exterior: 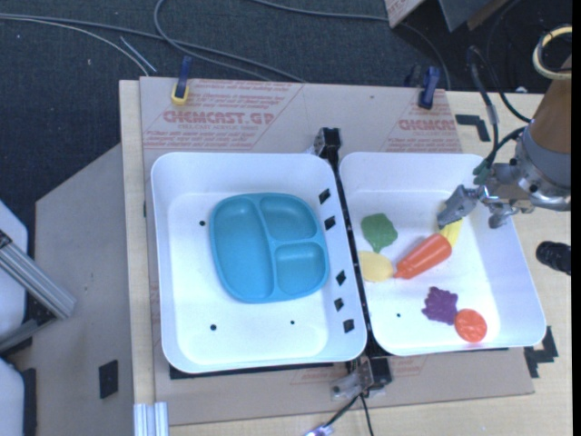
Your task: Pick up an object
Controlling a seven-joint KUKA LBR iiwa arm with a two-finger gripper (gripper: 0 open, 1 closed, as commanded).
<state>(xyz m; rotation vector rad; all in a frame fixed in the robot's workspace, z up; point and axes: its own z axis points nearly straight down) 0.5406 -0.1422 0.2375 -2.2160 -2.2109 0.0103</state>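
The toy carrot (424,255), lying slantwise in the middle of the right bin (520,271) right of frame centre, looks like light, stiff, smooth plastic, likely slippery, so I would pinch it across its thick orange middle rather than its tapered end. The gripper (451,212) hangs just above the carrot's upper end with a yellow piece (451,232) beside it; whether its jaws are spread or closed I cannot tell. I count two bins, one blue plate (269,246) in the left bin (182,271), and six toys on the right: carrot, green lump (379,231), yellow lump (375,266), purple bunch (440,305), red ball (470,324), yellow piece.
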